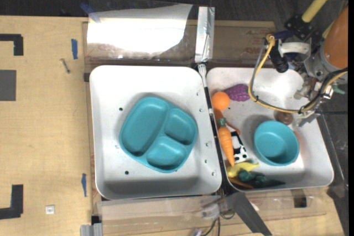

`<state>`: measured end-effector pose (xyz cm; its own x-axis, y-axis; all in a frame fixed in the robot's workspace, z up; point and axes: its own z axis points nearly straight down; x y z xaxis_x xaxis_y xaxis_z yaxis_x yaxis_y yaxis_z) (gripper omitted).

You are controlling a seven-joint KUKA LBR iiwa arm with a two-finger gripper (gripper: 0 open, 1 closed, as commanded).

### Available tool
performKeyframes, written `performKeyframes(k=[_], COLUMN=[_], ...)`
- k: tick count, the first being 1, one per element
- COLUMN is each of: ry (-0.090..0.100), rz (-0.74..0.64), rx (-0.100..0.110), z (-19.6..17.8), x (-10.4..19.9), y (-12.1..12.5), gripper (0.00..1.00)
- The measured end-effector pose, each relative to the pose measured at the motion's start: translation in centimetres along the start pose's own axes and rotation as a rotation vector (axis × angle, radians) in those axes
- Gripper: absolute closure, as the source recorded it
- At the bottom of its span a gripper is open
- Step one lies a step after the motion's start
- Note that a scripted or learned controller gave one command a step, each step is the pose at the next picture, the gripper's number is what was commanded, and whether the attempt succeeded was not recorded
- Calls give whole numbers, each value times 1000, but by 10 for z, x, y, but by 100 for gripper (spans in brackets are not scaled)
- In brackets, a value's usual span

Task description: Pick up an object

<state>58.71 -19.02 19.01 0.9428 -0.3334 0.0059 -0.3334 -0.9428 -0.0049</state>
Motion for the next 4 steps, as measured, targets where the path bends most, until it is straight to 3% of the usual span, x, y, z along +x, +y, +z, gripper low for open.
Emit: performKeyframes(k=[1,2,3,4], ry=[2,-2,12,6], rz=[-138,-119,-149,-101], rx=[3,7,16,0], z=[90,102,100,100], x=[-16,-63,-80,-106], y=[32,47,53,-25], gripper=[0,0,0,0])
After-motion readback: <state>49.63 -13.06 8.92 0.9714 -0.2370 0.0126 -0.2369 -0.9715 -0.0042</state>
